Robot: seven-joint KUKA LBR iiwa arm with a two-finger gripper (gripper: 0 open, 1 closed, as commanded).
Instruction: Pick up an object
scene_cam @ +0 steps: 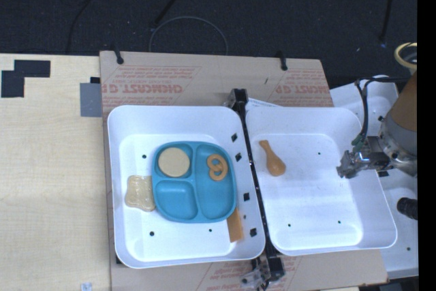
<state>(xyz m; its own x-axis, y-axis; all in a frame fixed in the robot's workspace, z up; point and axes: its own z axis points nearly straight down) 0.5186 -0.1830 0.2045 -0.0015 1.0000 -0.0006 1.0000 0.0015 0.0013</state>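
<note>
We see the gripper (349, 167) over the right bin's (327, 228) right edge, its grip unclear to us, well apart from the wooden spoon (272, 159) lying near that bin's left wall

The right bin (320, 228) offers wide bare floor; only a wooden spoon (272, 157) lies near its upper left. The left bin (129, 242) is crowded: a blue sectioned tray (194, 197) fills its middle, a pale sponge (139, 193) touches the tray's left edge, and a brown stick (235, 226) lies beside its lower right corner.
</note>
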